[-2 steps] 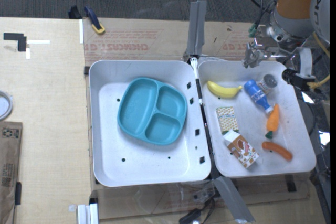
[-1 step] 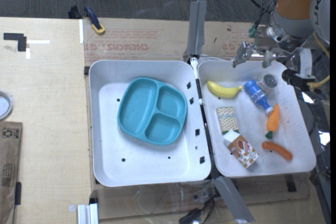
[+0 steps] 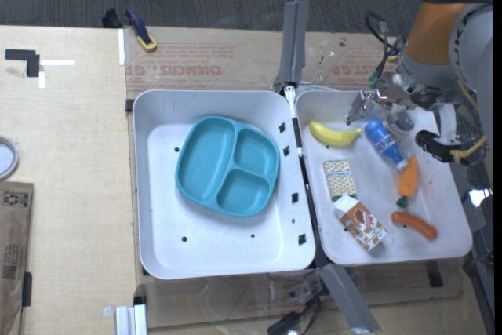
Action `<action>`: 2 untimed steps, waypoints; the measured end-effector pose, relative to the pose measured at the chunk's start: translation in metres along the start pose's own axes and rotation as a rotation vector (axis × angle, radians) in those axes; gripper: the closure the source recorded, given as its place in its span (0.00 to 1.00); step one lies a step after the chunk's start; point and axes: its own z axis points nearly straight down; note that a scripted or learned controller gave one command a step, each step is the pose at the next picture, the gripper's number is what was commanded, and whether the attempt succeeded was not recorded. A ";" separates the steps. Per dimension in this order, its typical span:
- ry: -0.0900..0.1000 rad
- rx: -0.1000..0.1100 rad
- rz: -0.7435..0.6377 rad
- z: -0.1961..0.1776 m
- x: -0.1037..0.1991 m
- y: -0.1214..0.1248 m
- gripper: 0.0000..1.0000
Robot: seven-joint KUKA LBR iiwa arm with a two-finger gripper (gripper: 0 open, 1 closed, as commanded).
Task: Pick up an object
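Blue plastic bottle (image 3: pixel 383 139) lies in right white bin (image 3: pixel 447 247), just below-right of gripper (image 3: pixel 362 107); curved yellow banana (image 3: pixel 334 134) just below-left. Approach step; jaw state: cannot tell. Next: descend, centre on one.

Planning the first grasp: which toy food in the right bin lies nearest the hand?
The blue bottle, just below the hand; the banana, carrot and sausage lie farther off.

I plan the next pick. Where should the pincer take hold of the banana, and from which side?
Grip the banana at its thick middle, coming straight down from above. It lies flat, its length left to right, so the jaws should close across its narrow width.
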 end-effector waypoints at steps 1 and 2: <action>0.002 -0.013 -0.015 0.014 -0.011 -0.014 0.00; 0.017 -0.018 -0.061 0.024 -0.038 -0.029 0.00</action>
